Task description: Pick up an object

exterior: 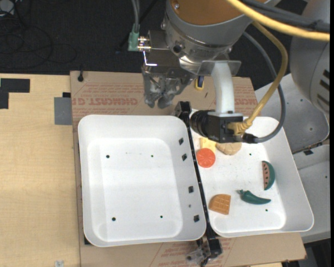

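The grey two-finger hand [159,96] is seen raised above the far edge of the left shallow white bin [94,143], over the brown cardboard sheet [108,96]; whether it is apart or together cannot be told, and nothing is seen in it. The candidates lie in the right white bin [295,204]: a round red-orange disc [206,158] by the inner edge, an orange waffle-textured wedge [220,203], a dark green pepper-shaped toy [254,197] and a watermelon-slice toy [268,174] (toward the right edge). The approach step is judged to be in hand; a descent over one chosen object would be called for next.

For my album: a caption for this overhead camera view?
Robot arm raised above two white bins; toy foods in the right one.
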Motion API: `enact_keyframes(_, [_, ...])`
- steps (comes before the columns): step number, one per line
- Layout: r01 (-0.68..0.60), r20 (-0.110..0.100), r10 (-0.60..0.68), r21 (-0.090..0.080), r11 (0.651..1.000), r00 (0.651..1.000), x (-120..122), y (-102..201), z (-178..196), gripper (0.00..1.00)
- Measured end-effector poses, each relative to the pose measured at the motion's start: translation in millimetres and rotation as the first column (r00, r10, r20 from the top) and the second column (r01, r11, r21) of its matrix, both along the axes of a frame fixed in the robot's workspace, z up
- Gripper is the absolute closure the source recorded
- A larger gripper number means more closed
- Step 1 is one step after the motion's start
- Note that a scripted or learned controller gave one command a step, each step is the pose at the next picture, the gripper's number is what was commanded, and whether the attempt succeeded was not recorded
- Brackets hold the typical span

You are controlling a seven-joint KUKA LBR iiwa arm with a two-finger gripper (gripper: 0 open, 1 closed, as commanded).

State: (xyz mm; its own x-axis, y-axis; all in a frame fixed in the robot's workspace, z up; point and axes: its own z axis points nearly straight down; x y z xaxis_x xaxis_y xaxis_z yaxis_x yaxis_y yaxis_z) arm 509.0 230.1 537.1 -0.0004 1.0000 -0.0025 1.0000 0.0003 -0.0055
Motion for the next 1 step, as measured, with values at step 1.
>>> enact_keyframes(1, [-0.002, -0.001, 0.002, 0.000, 1.000, 1.000, -0.2, 0.9, -0.4, 0.00])
